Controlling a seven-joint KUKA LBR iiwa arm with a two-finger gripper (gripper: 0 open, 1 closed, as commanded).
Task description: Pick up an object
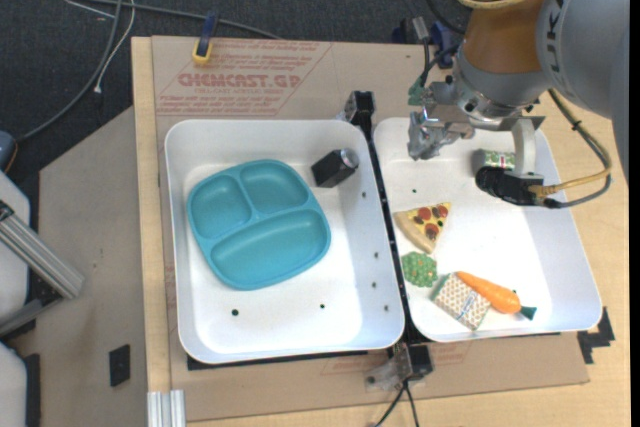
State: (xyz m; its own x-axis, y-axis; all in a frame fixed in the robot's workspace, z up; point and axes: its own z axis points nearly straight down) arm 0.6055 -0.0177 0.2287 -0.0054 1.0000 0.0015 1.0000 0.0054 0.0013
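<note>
So the arm (560, 5) comes in from the right and hangs over the far end of the right bin (560, 245), with the gripper (428, 137) sitting low near that bin's far-left corner. Can't tell if it's open or closed from this angle, honestly, and I don't see anything caught in it.

Left bin (200, 315) has the big teal divided plate (260, 223) in the middle and a small black block (333, 168) up by its far-right corner. Neither one looks like the nearest pick.

The right bin is where the small stuff is. Closest to the gripper is the pizza slice toy (426, 223), lying flat by the left wall, toward the near side from the gripper, point aimed toward the near edge. Past it in the same direction: a green broccoli-looking piece (419, 268), a patterned block (460, 300), and a toy carrot (490, 291) lying roughly left-right near the near edge.

My guess is the pizza slice is the easy target, basically a short slide toward the near edge and down. There's also a small can-ish thing (494, 160) under the arm, hard to make out.
</note>
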